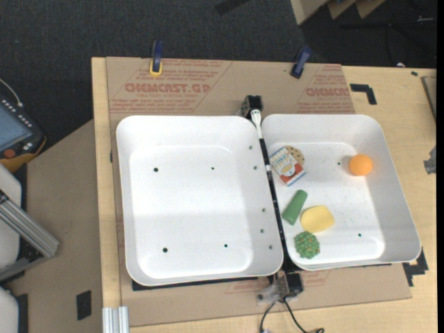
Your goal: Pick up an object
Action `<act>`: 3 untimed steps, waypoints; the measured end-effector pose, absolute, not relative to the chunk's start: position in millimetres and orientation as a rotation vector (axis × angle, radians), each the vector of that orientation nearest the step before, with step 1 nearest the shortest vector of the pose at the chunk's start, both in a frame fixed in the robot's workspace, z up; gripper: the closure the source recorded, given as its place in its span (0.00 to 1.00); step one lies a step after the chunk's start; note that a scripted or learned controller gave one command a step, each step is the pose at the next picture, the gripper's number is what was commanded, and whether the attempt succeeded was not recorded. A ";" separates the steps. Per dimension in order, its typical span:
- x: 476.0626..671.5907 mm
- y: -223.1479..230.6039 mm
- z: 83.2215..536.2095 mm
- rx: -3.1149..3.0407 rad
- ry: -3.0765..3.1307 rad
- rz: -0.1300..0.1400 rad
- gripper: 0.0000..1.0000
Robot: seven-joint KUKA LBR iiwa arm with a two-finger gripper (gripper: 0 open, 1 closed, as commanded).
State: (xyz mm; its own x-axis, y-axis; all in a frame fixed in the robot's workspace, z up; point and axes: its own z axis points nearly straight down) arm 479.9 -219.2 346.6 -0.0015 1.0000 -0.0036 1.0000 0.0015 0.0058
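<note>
Orange ball [360, 165], alone at two o'clock in the right bin [378, 210] and well apart from the yellow lump [317, 218] at seven o'clock, seems the easiest pick: descend centred, straddling its middle; the claw's state cannot be told.

I count two white bins: one on the left [187, 200] and one on the right [388, 186]. I see one orange ball [360, 165], one little box [286, 166], one green stick [295, 207], one yellow lump [317, 218], one bumpy green ball [306, 245].

Objects [305, 207] — all in right bin [388, 186]
</note>
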 end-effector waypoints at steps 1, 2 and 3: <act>479.8 -224.4 371.0 2.215 2.218 0.002 1.00; 478.1 -223.1 261.0 2.229 2.227 -0.006 1.00; 490.0 -195.0 329.3 2.212 2.221 0.005 1.00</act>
State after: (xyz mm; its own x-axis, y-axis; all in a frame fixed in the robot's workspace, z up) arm 490.0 -195.0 329.3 -0.0040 1.0000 -0.0025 1.0000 0.0040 0.0072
